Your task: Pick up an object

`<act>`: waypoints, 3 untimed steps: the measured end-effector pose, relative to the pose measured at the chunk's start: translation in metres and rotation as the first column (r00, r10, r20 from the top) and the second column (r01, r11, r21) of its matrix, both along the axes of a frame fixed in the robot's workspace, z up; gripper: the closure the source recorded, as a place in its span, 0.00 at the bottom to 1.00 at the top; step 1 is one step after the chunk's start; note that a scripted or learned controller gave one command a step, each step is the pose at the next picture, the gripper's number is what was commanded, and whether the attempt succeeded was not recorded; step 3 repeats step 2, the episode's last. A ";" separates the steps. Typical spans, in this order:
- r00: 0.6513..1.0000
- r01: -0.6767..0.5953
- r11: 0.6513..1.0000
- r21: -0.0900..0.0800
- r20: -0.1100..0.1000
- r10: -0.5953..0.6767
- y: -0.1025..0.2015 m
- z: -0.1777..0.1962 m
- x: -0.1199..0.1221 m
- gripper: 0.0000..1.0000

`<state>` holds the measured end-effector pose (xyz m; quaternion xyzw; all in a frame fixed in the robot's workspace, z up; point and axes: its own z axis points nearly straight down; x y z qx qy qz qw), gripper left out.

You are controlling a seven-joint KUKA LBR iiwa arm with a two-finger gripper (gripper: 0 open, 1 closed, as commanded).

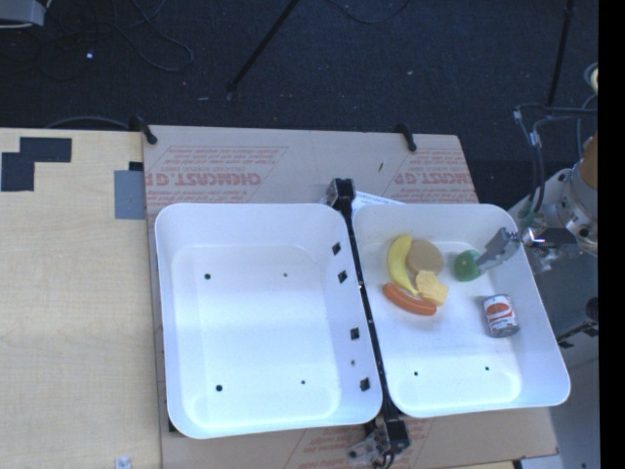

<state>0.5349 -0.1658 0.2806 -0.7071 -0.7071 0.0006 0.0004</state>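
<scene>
Two shallow white plastic bins are seen side by side on a sheet of brown printed cardboard [244,164], which lies on the light wooden table [68,311].

The left bin [181,252] is bordered along its right edge by a black clip strip [356,301] joining it to the right bin [547,379].

In the right bin, a cluster is noted near the upper middle: a curved yellow plastic banana [398,260], a round tan disc-shaped piece [426,255] touching it on the right, a small pale yellow lump [433,287] just below the disc, and an orange-red sausage-shaped piece [410,301] lying along the bottom of the group.

A small round green ball-like object [466,264] is seen to the right of the cluster, apart from it.

A small metal can with a red-and-white label [500,316] lies on its side below the green object, near the bin's right wall.

The grey arm is seen entering at the right edge. Its pincer [496,248] is placed just beside the green object, at its upper right. Whether contact is made cannot be told, and the pincer's opening cannot be told either. Nothing is seen to be lifted.
</scene>
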 end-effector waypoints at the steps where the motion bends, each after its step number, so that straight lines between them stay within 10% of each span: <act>1: 1.000 -0.005 1.000 0.003 -0.006 0.005 0.041 -0.173 0.069 0.00; 3: 1.000 -0.001 1.000 0.001 -0.002 0.001 0.046 -0.195 0.082 0.00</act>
